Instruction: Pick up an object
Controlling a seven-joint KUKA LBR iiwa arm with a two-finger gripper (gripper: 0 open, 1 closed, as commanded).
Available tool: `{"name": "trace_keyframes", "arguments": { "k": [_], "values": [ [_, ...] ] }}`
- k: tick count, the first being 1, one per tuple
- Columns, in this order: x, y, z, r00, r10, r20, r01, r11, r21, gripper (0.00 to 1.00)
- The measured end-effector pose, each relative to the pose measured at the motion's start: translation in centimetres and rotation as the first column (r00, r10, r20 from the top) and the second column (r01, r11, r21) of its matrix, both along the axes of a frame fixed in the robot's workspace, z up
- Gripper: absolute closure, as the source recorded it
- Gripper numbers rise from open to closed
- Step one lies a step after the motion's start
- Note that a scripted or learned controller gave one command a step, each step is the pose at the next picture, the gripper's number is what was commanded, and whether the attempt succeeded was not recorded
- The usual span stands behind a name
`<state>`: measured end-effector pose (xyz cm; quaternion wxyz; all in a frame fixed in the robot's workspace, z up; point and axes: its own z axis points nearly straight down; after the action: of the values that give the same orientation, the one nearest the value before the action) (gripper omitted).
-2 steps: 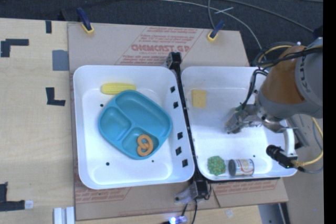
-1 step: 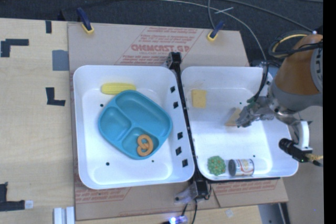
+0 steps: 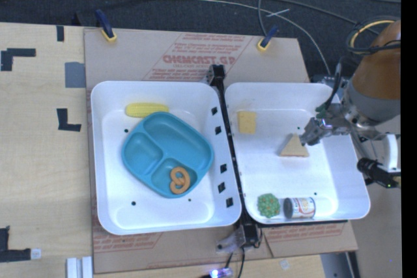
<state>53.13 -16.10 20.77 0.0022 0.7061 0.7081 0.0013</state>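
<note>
In the right bin [image 3: 339,169], a tan wedge-shaped piece [image 3: 294,148] lies near the middle. My gripper [image 3: 313,133] hangs just to the right of and above its upper corner, touching or nearly touching it. A small yellow square block [image 3: 247,122] rests at the bin's upper left. Along the front edge sit a green broccoli-like piece [image 3: 268,205] and a small can [image 3: 300,208] on its side. The left bin [image 3: 104,140] holds a blue divided plate [image 3: 156,146] with an orange pretzel [image 3: 179,180] in one compartment, and a yellow corn cob [image 3: 146,110] behind the plate.
The grey arm with its orange band [image 3: 378,75] enters from the right, over the right bin's far edge. A black divider with clips [image 3: 225,140] runs between the bins. Cables [image 3: 293,16] trail across the dark bench behind, and two clamps [image 3: 106,28] hold the cardboard.
</note>
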Motion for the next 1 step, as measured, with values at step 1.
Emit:
{"name": "trace_keyframes", "arguments": {
  "k": [1],
  "values": [
    [0.12,0.01,5.07,1.000,-0.001,0.000,0.001,1.000,0.000,1.00]
  ]
}}
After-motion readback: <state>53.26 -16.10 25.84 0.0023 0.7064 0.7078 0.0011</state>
